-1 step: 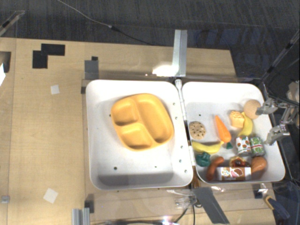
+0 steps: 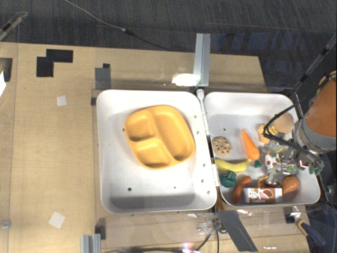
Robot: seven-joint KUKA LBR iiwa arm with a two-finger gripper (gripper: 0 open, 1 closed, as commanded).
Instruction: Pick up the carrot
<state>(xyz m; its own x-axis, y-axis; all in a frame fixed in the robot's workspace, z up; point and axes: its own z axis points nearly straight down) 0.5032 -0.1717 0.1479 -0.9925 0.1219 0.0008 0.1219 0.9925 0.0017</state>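
I saw the light wooden bench (image 2: 47, 157) carrying two shallow white plastic bins side by side: left bin (image 2: 108, 194), right bin (image 2: 237, 101). Black cutout marks (image 2: 52, 61) sat far-left.

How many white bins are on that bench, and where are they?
2. The left bin holds a yellow divided plate. The right bin holds the carrot among other toy foods, with the gripper above its right side.
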